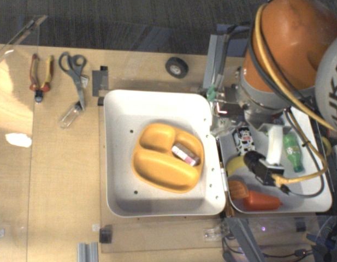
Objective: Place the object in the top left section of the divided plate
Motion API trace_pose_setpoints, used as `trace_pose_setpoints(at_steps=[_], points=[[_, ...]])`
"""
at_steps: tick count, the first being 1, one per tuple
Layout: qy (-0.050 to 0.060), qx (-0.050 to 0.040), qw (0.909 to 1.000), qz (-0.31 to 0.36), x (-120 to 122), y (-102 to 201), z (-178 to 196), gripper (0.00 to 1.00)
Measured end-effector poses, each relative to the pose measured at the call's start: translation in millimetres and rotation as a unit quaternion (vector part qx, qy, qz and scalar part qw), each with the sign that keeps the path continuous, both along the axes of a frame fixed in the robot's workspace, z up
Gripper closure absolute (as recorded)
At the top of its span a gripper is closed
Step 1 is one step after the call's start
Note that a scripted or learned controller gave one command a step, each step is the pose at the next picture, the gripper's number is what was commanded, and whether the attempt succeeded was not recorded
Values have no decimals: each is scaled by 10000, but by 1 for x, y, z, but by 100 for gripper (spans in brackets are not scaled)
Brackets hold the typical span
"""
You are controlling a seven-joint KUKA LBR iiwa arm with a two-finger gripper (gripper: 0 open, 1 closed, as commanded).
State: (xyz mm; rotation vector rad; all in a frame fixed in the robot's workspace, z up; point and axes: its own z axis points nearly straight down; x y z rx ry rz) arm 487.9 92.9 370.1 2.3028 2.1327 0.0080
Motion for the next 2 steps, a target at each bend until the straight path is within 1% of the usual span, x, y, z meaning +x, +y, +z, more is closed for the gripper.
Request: trace_pose_setpoints(at_steps=[1, 2], points=[[18, -5, 10000, 31, 46, -39, -99, 100], [-2, -2, 9956, 942, 0, 27, -44, 100]])
